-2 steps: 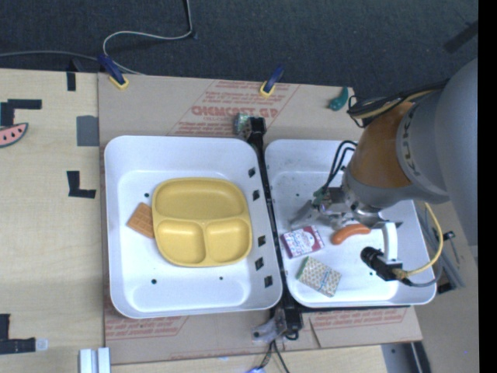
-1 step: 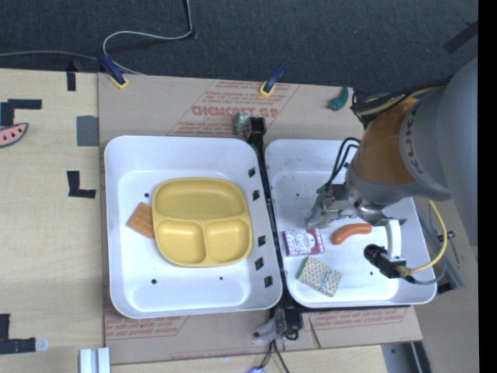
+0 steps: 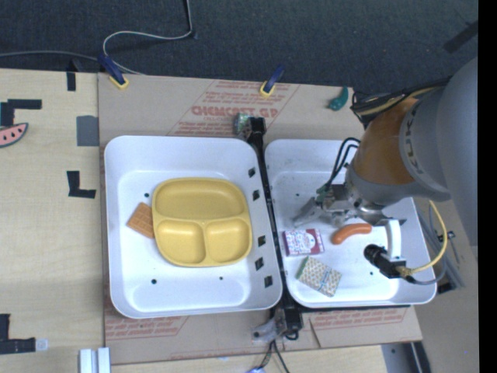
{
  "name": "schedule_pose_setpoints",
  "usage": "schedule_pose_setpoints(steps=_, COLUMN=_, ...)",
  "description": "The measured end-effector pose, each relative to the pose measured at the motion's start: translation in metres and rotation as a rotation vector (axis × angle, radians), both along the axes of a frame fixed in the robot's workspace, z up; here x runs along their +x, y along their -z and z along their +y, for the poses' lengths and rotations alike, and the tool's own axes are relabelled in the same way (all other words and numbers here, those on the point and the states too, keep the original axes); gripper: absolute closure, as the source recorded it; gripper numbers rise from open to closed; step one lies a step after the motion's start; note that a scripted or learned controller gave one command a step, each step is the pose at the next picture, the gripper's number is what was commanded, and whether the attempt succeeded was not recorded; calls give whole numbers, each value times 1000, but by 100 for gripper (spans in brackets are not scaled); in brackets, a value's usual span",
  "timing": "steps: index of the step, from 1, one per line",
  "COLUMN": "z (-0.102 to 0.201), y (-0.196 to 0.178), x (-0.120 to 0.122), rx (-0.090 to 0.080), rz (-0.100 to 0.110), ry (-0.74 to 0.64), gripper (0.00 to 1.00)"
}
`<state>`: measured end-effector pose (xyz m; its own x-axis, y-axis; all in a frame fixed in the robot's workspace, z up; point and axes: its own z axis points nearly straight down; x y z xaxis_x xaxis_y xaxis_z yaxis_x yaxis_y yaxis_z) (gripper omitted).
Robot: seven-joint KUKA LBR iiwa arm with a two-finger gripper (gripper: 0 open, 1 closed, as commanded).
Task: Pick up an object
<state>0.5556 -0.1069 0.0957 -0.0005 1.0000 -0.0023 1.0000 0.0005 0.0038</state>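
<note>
Orange sausage-shaped toy (image 3: pixel 353 232) lies on the floor of the right bin (image 3: pixel 404 294), just below and to the right of the gripper (image 3: pixel 311 208) as the camera sees it, and apart from its tip. The gripper sits low over the middle of that bin and points toward the divider between the two bins. Whether it is apart or together cannot be told from this angle, nor whether it touches the bin floor.

The arm (image 3: pixel 435 146) comes in from the right and bends down over the bin's upper right part. Its orange band (image 3: pixel 380 150) sits directly above the wrist.

Just below the gripper, left of the orange toy, lies a pink-and-white packet (image 3: pixel 303 242). A square patterned packet (image 3: pixel 320 276) lies tilted just below that, near the bin's front wall.

The left bin (image 3: pixel 124 286) holds a yellow divided plate (image 3: pixel 203 220), upright, with one large compartment and two small ones. A tan cracker-like piece (image 3: pixel 141 221) lies against the plate's left edge. Both bins rest on a cardboard sheet (image 3: pixel 217 107).
</note>
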Motion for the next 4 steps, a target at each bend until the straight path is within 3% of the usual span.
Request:
schedule_pose_setpoints(steps=1, z=-2, y=9, x=-40, rx=1, rz=-2, ry=-1, gripper=0)
schedule_pose_setpoints(steps=2, z=-3, y=0, x=-40, rx=-1, rz=-3, ry=1, gripper=100)
schedule_pose_setpoints(steps=3, z=-3, y=0, x=-40, rx=0, rz=-3, ry=1, gripper=0)
schedule_pose_setpoints(steps=4, z=-2, y=10, x=11, rx=2, rz=1, ry=0, gripper=0)
